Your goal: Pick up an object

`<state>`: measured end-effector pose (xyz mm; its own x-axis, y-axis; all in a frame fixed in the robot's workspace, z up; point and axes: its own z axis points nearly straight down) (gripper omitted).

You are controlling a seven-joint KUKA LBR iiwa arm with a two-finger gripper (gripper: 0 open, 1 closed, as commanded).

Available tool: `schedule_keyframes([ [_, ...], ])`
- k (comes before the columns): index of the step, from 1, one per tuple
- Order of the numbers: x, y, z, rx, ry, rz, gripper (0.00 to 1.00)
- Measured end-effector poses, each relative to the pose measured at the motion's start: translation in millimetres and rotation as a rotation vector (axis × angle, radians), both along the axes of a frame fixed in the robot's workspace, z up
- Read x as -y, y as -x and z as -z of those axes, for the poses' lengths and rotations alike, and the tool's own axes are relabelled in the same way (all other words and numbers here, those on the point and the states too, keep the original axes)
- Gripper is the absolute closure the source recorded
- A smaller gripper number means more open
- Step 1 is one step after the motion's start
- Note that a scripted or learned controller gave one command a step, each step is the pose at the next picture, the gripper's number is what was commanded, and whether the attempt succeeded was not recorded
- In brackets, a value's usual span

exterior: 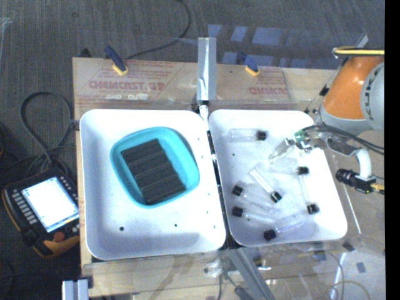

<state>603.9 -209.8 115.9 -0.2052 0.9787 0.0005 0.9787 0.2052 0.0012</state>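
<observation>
Vials (265,186), clear with black caps, lie scattered across the right bin (325,230); several overlap near its middle. Left bin (94,230) holds a blue tray (122,155) with a black ridged block (153,169) inside. Gripper (300,141) sits low over the right bin's upper right area, beside one vial. Whether it has closed on anything: cannot tell. Arm (353,92) enters from the right.
</observation>
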Motion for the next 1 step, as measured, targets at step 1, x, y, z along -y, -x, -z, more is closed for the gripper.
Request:
schedule_keyframes([
  [1,13.1,-5.5,-136.1,0.001,0.002,-0.069,0.0],
])
